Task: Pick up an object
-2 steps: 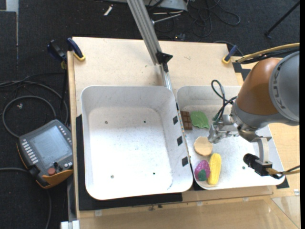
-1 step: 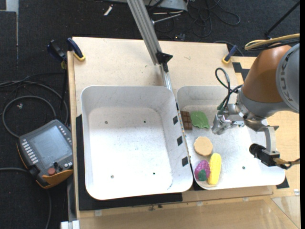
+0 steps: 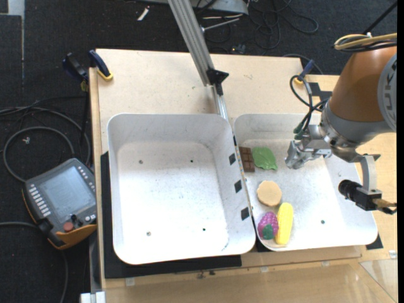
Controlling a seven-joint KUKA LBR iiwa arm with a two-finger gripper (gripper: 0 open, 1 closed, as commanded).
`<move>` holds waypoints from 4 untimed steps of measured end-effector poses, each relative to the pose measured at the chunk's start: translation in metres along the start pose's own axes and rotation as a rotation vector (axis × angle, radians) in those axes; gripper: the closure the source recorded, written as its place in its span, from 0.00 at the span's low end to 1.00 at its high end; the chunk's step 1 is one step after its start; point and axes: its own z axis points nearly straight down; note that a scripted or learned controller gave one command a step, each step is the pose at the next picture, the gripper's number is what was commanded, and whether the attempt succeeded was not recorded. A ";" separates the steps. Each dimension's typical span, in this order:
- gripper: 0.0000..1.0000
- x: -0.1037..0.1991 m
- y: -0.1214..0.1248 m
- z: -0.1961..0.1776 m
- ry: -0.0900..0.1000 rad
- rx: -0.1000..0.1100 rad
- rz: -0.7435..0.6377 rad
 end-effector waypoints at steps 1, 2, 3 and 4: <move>1.00 0.000 0.002 -0.036 -0.001 0.000 0.001; 1.00 0.059 0.010 -0.036 0.002 0.004 -0.004; 1.00 0.113 0.010 -0.034 0.002 0.006 -0.003; 1.00 0.170 0.027 -0.015 0.002 0.006 -0.004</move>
